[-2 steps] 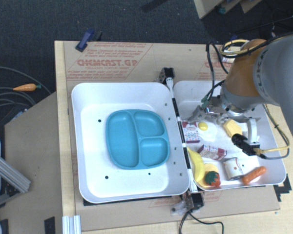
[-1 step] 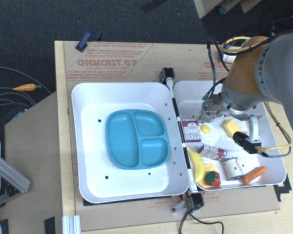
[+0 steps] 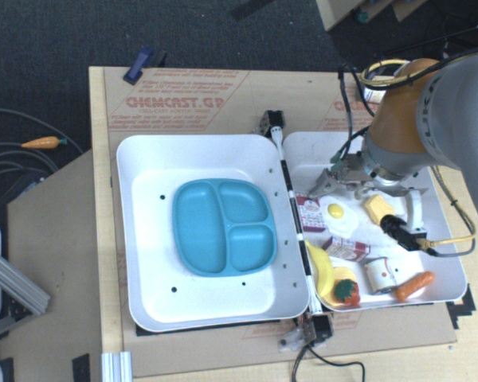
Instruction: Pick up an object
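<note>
I reach in from the right, my grey arm (image 3: 462, 110) and its orange band (image 3: 402, 118) hanging over the far part of the right bin (image 3: 315, 143). My gripper (image 3: 346, 183) sits low over that bin's far left part, just beyond the toy fried egg (image 3: 338, 213). My own wrist covers it from above, so I cannot tell how wide it stands or whether it has hold of anything.

Everything I might pick up lies in this right bin. The fried egg is just on the near side of me. A red and white packet (image 3: 309, 213) lies to its left, against the bin's left wall, and a yellow block (image 3: 376, 208) lies to its right. Nearer still, a second packet (image 3: 348, 250) lies just beside the egg. A banana (image 3: 322, 265) runs along the left wall, and a red and green piece, perhaps a strawberry (image 3: 346, 291), rests against the banana's near end. A small tin can (image 3: 378, 273) lies on its side to the right of these. A carrot (image 3: 414, 285) lies just beside the can, toward the near right corner.

The left bin (image 3: 143, 181) holds a blue divided plate (image 3: 223, 225) at its middle. A small blue thing (image 3: 139, 66) lies at the far left edge of the bench (image 3: 223, 94).
</note>
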